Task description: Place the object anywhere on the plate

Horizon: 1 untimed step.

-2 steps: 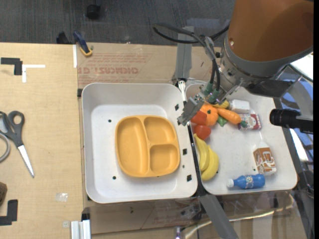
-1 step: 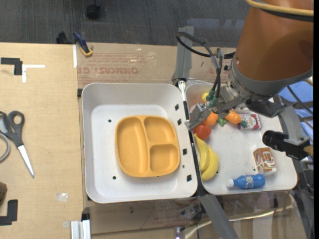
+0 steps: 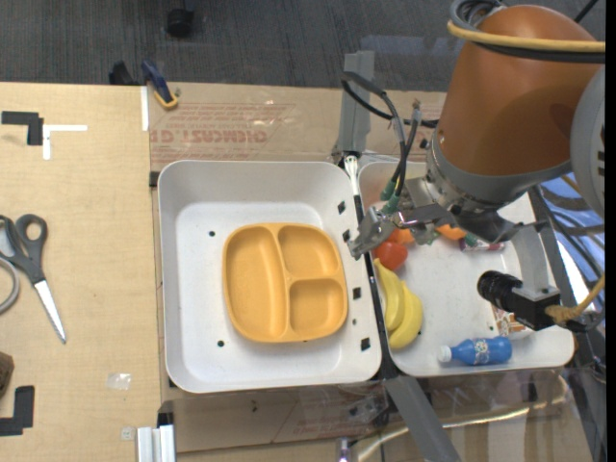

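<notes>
The arm (image 3: 520, 94) reaches over the right bin (image 3: 539, 349). The left bin (image 3: 183, 258) carries the yellow plate (image 3: 285, 282). The gripper (image 3: 385, 229) sits low above a red-orange object (image 3: 392, 253) – I cannot tell its opening. Beside lie a banana (image 3: 402, 308) and a small blue bottle (image 3: 478, 352).

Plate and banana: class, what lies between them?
In the camera view, the two bins' adjoining white walls lie between the plate and the banana, plus bare floor of the left bin.
</notes>
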Motion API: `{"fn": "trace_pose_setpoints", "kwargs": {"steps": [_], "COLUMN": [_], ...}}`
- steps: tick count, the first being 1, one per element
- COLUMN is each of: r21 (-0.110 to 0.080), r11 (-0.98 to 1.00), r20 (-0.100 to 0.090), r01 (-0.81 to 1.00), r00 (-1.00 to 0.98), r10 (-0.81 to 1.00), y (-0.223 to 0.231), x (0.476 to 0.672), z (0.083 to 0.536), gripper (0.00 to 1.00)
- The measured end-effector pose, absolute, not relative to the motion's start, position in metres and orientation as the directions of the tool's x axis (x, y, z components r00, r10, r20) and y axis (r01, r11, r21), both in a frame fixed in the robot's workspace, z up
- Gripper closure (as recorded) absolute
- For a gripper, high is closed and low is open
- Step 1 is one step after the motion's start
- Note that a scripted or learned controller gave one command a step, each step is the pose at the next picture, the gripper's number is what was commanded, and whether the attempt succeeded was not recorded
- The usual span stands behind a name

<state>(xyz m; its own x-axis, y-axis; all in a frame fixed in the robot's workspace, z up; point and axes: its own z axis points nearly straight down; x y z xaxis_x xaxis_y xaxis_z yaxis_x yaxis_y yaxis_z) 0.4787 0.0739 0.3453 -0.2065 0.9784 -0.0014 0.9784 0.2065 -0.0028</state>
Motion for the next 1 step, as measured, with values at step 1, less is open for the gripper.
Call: {"fn": "trace_pose_setpoints", "kwargs": {"steps": [1], "r21": [-0.001], "r11": [-0.091], "r20": [-0.003], "r01": [0.996], "r00": [0.091], "r10": [0.996], "y": [0.0087], "x": [0.479], "z": [0.3501], "gripper": [0.0]}}
